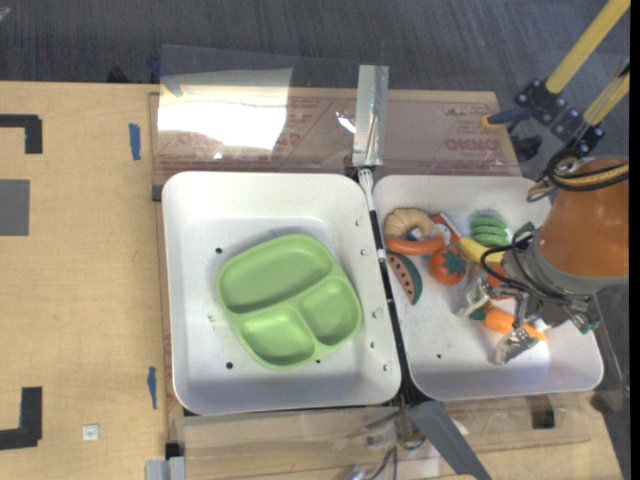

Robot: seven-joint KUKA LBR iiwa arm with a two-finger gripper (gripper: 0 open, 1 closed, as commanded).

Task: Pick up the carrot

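The carrot (498,319), a small orange toy, lies on the floor of the right bin (450,368), towards its front right. My gripper (497,322) is down in that bin directly over it. One metal finger (476,299) stands at the carrot's upper left and the other (514,346) at its lower right, set wide apart, so the gripper is open astride the carrot. The wrist and the orange band (590,238) hide the carrot's right end and part of the bin behind it.
Other toy foods crowd the back of the right bin: a bread piece (408,223), a watermelon slice (406,274), a red-orange vegetable (446,266) and a green ridged item (489,230). A green divided plate (290,298) lies in the left bin (190,268). The divider wall (385,298) runs between the bins.
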